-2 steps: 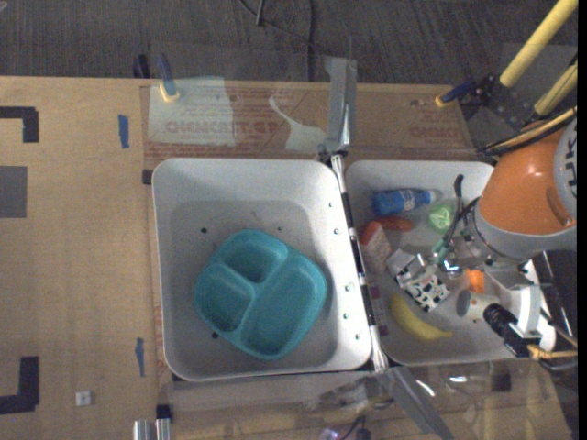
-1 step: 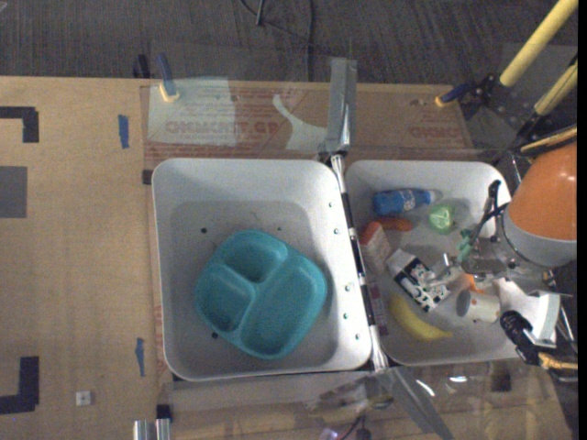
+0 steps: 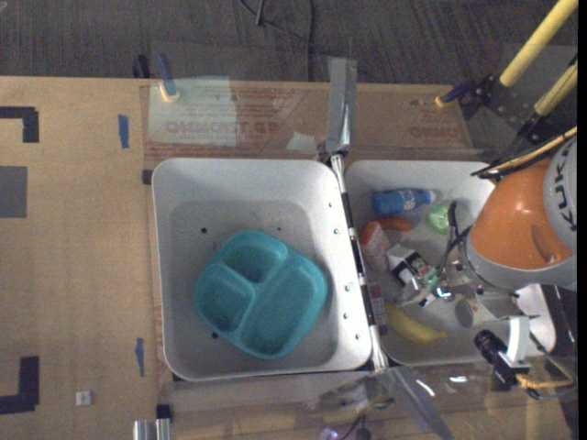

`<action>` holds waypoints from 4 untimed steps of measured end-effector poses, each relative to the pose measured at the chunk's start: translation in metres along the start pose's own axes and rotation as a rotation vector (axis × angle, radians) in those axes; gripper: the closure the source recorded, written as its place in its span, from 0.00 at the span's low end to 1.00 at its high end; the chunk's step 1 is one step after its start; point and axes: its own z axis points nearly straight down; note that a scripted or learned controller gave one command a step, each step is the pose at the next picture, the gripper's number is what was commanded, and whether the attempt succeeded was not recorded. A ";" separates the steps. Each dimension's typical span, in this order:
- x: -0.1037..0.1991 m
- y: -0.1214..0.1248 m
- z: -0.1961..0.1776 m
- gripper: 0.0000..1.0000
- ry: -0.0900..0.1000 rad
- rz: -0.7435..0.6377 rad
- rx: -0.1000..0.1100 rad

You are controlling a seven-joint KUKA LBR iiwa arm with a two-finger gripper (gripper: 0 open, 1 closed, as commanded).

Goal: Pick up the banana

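- My arm (image 3: pixel 527 223) comes in from 3 o'clock, orange band over the right bin (image 3: pixel 459 177).
- My hand (image 3: pixel 438 287) sits low in that bin, near its centre; the tips are lost in glare and clutter, so I cannot tell whether it is open, closed or gripping anything.
- Banana (image 3: pixel 415 326) lies flat on the right bin floor at roughly 7 o'clock from my hand, close to the bin's front wall and its left wall. Whether my hand touches it I cannot tell; it looks just beside, not between anything I can see.
- Other stuff in the right bin: blue bottle (image 3: pixel 404 199) lying on its side at 11 o'clock from my hand, green object (image 3: pixel 440 217) just right of the bottle, red-orange item (image 3: pixel 374 236) at 10 o'clock against the left wall, small black-and-white item (image 3: pixel 406 266) just left of my hand.
- Left bin (image 3: pixel 183 195) holds a teal divided plate (image 3: pixel 261 291), sitting flat, well apart from my hand, at 9 o'clock.
- Both bins sit side by side on the tabletop (image 3: pixel 73 246), walls touching at the centre divider.
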 end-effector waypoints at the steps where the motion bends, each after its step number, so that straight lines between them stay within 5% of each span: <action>1: 0.008 -0.003 0.005 0.00 0.010 -0.295 0.012; 2: 0.005 -0.001 -0.006 1.00 0.004 -0.291 0.003; 3: 0.108 0.043 -0.091 1.00 0.012 0.163 0.025; 4: 0.035 0.113 -0.183 1.00 0.008 0.356 0.025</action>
